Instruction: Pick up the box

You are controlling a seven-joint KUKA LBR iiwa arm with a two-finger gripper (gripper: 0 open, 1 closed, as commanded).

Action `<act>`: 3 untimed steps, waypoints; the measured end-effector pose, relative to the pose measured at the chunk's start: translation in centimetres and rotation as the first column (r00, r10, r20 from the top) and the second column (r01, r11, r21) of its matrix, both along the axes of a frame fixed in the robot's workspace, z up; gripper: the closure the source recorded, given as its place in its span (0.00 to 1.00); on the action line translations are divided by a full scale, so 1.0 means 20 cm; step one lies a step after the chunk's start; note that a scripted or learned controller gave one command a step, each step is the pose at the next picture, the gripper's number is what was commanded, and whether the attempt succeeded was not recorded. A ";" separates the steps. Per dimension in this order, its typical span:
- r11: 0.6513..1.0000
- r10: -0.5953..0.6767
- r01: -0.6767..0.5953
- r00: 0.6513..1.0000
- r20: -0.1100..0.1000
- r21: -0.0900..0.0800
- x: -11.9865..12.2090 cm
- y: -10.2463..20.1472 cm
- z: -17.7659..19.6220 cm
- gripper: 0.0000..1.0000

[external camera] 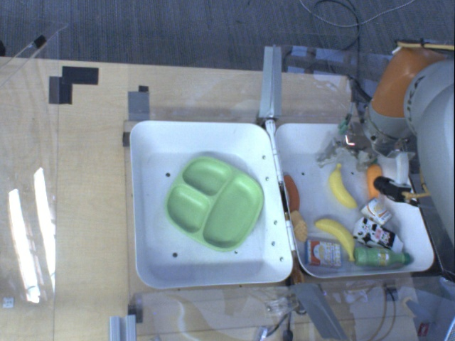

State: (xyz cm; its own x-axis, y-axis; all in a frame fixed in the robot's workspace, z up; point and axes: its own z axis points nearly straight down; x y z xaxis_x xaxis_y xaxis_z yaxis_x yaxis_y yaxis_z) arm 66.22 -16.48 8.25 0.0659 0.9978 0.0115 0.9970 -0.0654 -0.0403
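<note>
Camera view, from above the bench: the box [325, 253], a small flat carton with a red and grey printed face, lies at the front edge of the right bin [307, 148], near its front-left corner. Just beside it to the right a yellow banana [336, 232] curves toward it, and a green bottle [380, 258] lies on its side along the front wall. Behind the bottle rests a black and white patterned carton [375, 229]. A second banana [342, 187] lies further back, an orange, carrot-like item [374, 180] sits near the right wall, and a reddish sausage-shaped piece [291, 193] and a small tan piece [299, 226] lie along the left wall.

Over the back of this bin hangs the gripper [340, 148], well apart from the box and holding nothing. Whether it is spread or pressed together cannot be told from this angle.

My reading is that the pick has not begun; the approach is the step in hand. The next move calls for travel toward the front-left corner and a descent clear of the banana.

In the left bin [153, 261] sits a green divided plate [215, 203] with three compartments.
</note>
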 end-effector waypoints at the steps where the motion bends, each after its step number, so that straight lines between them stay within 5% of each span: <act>1: 1.000 0.024 -0.024 0.999 0.046 -0.013 -0.02 0.40 0.02 0.00; 2: 1.000 -0.016 0.017 0.999 0.046 -0.016 0.04 0.05 0.01 0.00; 3: 1.000 -0.016 0.016 0.999 0.046 -0.016 0.04 0.05 0.01 0.00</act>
